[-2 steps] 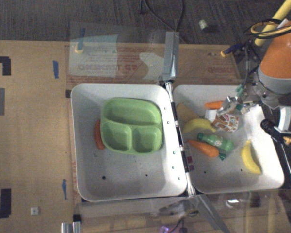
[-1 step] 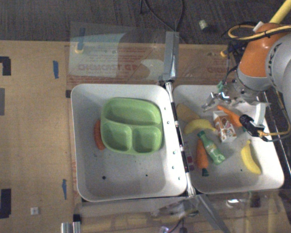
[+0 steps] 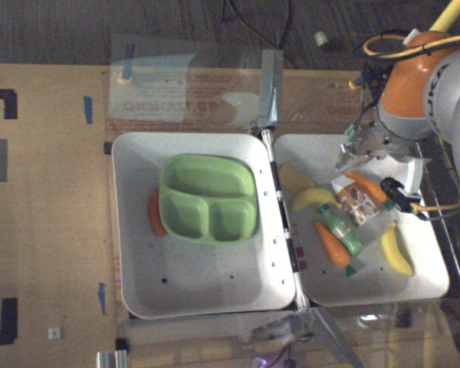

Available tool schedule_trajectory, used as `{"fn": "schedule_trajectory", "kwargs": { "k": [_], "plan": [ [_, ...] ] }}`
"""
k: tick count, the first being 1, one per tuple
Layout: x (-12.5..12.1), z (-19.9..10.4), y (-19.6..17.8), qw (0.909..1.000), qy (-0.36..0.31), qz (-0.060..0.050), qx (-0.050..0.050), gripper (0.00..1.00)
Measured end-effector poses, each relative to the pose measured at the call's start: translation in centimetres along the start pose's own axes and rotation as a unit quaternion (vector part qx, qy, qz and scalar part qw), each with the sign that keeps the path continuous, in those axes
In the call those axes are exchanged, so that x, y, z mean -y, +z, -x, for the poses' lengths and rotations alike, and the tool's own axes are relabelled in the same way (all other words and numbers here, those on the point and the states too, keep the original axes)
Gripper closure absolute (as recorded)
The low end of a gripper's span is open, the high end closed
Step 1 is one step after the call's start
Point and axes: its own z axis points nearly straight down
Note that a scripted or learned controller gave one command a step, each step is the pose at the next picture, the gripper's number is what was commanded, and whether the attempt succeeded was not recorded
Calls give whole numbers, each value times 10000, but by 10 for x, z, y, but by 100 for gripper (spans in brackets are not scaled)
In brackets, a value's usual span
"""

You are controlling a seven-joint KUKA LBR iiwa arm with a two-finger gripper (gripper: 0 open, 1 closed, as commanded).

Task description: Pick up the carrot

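The gripper [image 3: 360,153] hangs over the right bin's [image 3: 429,278] far edge; whether it is open cannot be told. The carrot [image 3: 332,244] lies mid-bin beside a green bottle [image 3: 342,231]. It looks light, stiff and smooth, best pinched across its thick middle.

- A tan wooden bench top [image 3: 46,228] fills the left and middle of the view, marked with black squared corners [image 3: 1,104] and short strips of blue tape [image 3: 88,110].
- Dark grey carpet [image 3: 100,6] runs along the top.
- A black cable [image 3: 257,10] loops across that carpet.
- A clear plastic sheet [image 3: 176,90] lies over the bench's upper part.
- Light is even and soft.
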Motion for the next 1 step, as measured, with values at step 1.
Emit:
{"fn": "schedule_trajectory", "kwargs": {
  "k": [1],
  "plan": [
    [-4, 3, 19, 9977, 672, -11, -12, 100]
  ]
}}
